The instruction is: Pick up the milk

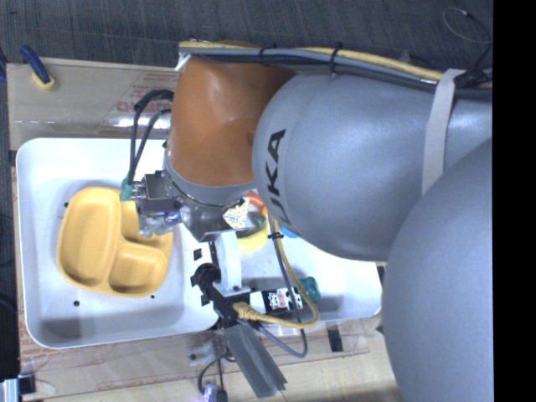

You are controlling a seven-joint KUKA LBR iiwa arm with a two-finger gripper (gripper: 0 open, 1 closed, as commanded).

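The arm's orange band and grey body cover most of the right bin (352,308). My gripper (159,208) shows as metal parts under the wrist, over the wall between the two bins, beside the yellow tray. A small white item with coloured print (238,217) peeks out just under the wrist in the right bin; I cannot tell whether it is the milk. A yellow piece (251,241) lies right below it.
A yellow divided tray (105,241) lies in the left bin (42,308). A teal object (310,288) and a blue bit (290,234) show in the right bin near the arm. A blue-handled tool (35,64) lies on the bench at top left.
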